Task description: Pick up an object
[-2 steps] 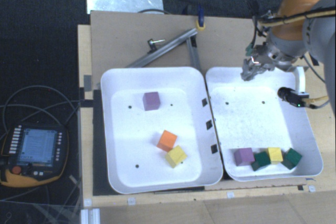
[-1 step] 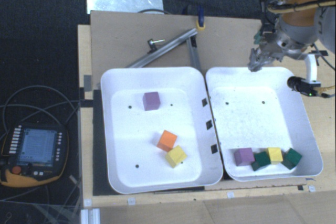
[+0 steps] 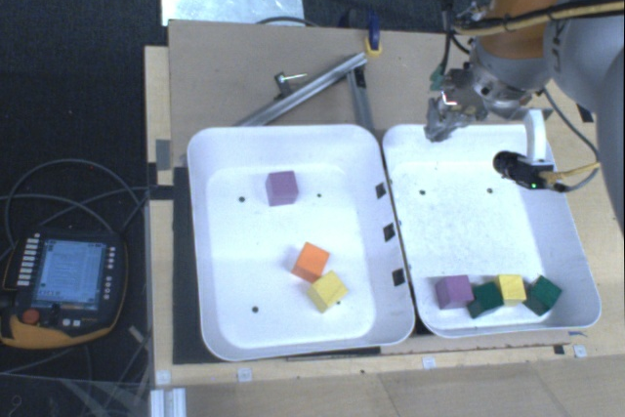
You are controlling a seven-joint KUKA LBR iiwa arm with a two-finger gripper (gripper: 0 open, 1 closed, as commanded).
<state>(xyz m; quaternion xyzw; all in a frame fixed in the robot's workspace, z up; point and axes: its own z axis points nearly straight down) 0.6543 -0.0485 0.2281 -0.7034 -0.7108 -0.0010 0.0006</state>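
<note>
The gripper (image 3: pixel 441 125) hovers at the right bin's (image 3: pixel 562 239) far rim, finger state impossible to tell. Candidate blocks crowd that bin's near edge: purple block (image 3: pixel 453 290), green block (image 3: pixel 482 298), yellow block (image 3: pixel 511 287) touching. Packed tight, so a descent could jam or knock neighbours.

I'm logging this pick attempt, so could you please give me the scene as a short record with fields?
left bin: purple cube, orange cube, yellow cube, the last two touching
right bin: row along the near wall of purple block, green block, yellow block, second green block
gripper: above the right bin's far left corner, nothing seen held
pendant: on the floor, left of the bench
</note>
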